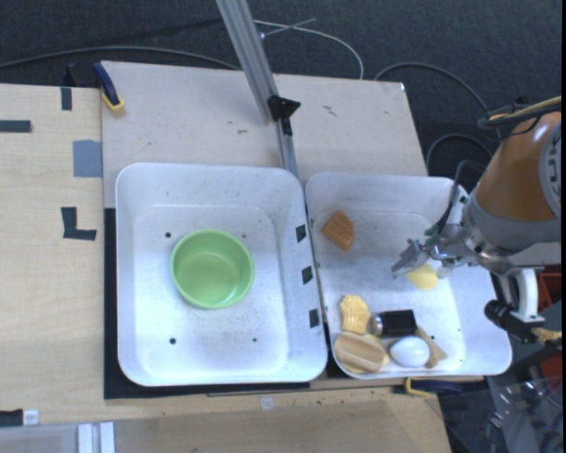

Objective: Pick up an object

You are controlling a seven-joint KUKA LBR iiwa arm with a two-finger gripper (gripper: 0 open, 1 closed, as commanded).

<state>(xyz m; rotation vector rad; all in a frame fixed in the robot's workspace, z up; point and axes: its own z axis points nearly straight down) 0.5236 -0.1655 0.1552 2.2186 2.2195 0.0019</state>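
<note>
Where gripper [417, 262] hangs, grip unclear, yellow piece [423, 276] just beside; orange block [338, 229], black item [396, 323] near.

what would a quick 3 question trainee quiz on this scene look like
1. True or false: the green bowl sits in the left bin.
2. Which lies nearest the claw? A) orange block B) yellow piece C) white egg
3. Fill in: the claw is over the ____ bin.

Key: 1 true; 2 B; 3 right
</note>
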